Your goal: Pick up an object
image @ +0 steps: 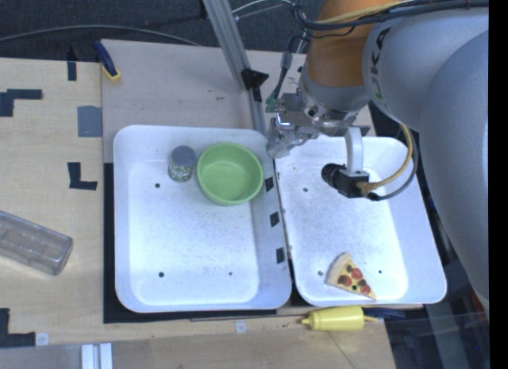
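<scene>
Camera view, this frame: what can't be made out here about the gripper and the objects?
- Gripper: finger state unreadable; small, blurred, under the wrist.
- Right bin: far edge hidden by the arm.
- Small can: label too small to read.
- Yellow bottle: lies outside the bins, detail blurred.
- Clear plastic container: cut off by the left edge.

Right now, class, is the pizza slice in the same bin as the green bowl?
No: the pizza slice lies in the right bin, the green bowl in the left bin.

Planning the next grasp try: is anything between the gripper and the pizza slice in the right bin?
Nothing visible does. The gripper hangs over the right bin's far-left corner; the pizza slice lies alone near its front edge, with bare bin floor between.
</scene>
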You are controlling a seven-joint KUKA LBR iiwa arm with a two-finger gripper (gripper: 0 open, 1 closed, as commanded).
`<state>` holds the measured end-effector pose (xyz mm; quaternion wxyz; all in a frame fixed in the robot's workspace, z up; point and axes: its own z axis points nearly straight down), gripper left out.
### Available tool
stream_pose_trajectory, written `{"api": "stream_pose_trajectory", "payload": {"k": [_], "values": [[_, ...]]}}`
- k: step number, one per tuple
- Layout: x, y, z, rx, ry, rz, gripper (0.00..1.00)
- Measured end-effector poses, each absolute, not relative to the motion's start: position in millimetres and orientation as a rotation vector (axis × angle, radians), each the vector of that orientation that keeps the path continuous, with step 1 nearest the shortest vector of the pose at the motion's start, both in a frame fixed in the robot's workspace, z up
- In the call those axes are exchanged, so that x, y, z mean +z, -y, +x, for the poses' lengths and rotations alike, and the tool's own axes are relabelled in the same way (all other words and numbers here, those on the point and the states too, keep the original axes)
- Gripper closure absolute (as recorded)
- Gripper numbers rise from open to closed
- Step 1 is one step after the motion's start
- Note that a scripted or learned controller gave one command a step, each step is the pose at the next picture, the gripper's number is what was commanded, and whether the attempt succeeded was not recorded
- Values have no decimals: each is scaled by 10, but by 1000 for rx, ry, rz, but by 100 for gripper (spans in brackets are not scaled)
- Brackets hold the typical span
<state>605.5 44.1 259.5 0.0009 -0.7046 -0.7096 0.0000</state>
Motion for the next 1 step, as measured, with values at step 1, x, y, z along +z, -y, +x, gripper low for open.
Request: {"api": "stream_pose_trajectory", "payload": {"k": [1], "values": [[2415, -953, 6021, 4, 2226, -2212, 100]]}}
